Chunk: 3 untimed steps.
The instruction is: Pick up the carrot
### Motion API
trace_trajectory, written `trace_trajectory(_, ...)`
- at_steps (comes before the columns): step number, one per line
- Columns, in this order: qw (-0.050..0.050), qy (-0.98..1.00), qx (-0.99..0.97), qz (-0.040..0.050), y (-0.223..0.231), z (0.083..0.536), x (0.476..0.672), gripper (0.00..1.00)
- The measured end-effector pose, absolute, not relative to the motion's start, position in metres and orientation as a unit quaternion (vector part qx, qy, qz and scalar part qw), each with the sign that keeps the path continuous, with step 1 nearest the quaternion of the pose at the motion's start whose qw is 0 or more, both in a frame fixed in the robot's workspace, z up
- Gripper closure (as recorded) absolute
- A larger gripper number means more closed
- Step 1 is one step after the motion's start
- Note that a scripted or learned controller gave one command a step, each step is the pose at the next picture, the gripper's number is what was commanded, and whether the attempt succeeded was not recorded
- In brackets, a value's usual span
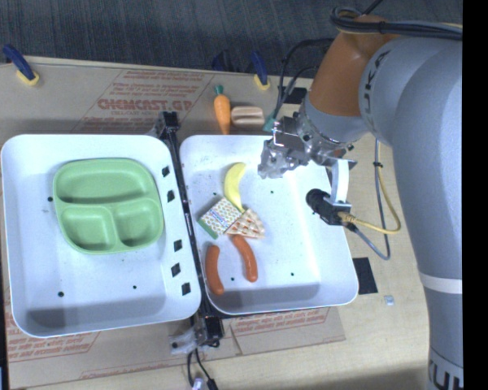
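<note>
Carrot (221, 110) lying on the table (98, 96) just behind the right bin (309, 258), beside a small bun (246, 117), claw (270, 167) over that bin near a banana (234, 184), grip state unclear, nothing visibly held

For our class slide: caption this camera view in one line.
Gripper over the right bin; carrot lies on the bench behind it.

A single fixed camera looks down from above the worktop (106, 88) at a slant, far enough back to take in both white bins (16, 218) side by side, while the grey arm (415, 136) enters from the frame's right and looms large.
</note>
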<state>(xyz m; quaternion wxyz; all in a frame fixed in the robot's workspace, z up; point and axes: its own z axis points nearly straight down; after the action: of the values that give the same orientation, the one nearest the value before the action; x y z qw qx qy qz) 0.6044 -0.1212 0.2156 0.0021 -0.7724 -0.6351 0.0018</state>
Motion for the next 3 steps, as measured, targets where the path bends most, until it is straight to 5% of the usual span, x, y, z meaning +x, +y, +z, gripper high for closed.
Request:
trace_trajectory(1, 0.002, -0.617, -0.787, 0.0021, -0.05, 0.191, 0.543, 1.0)
trace_trajectory(2, 0.001, -0.545, -0.838, 0.0019, -0.097, 0.249, 0.544, 1.0)
trace_trajectory(3, 0.003, -0.512, -0.859, 0.0025, -0.054, 0.191, 0.475, 1.0)
